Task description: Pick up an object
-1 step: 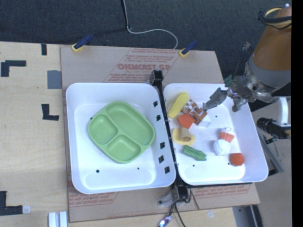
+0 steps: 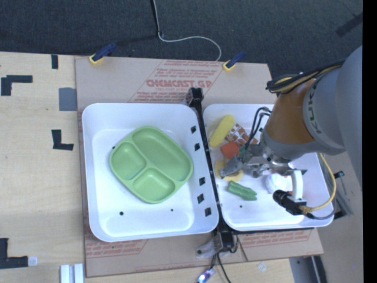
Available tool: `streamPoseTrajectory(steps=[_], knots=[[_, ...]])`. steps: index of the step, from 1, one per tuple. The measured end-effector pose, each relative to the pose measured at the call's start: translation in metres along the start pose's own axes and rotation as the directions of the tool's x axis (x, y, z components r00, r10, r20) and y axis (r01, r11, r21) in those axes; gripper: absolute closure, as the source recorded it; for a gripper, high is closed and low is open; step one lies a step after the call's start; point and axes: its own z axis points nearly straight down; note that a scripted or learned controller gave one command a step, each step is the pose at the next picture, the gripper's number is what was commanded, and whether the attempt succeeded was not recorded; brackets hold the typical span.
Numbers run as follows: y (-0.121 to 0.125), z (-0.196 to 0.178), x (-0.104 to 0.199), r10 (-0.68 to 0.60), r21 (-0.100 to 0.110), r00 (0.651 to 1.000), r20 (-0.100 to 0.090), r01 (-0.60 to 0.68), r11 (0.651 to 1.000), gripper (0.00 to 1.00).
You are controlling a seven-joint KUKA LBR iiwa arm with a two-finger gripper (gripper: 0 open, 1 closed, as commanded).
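Going down slowly and straight is the way to do this step well, so the toys do not get pushed away; the gripper (image 2: pixel 240 163) hangs low in the right bin (image 2: pixel 306 220), and I cannot tell how its tips are set; an orange toy (image 2: pixel 228 149) sits at its eleven o'clock, very close; a green toy (image 2: pixel 242 190) lies near, at six o'clock.

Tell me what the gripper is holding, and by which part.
Cannot be told. The gripper is low in the right bin among the orange piece and yellow banana.
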Motion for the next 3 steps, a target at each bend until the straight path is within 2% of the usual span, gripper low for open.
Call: streamPoseTrajectory(steps=[1,2,3], knots=[[0.003,-0.019,-0.001,0.0,-0.013,1.0,0.002,0.0,1.0,1.0],[0.025,-0.126,0.067,-0.006,-0.024,1.0,0.003,0.006,1.0,1.0],[-0.046,-0.222,0.078,-0.001,-0.017,1.0,0.003,0.001,1.0,1.0]])
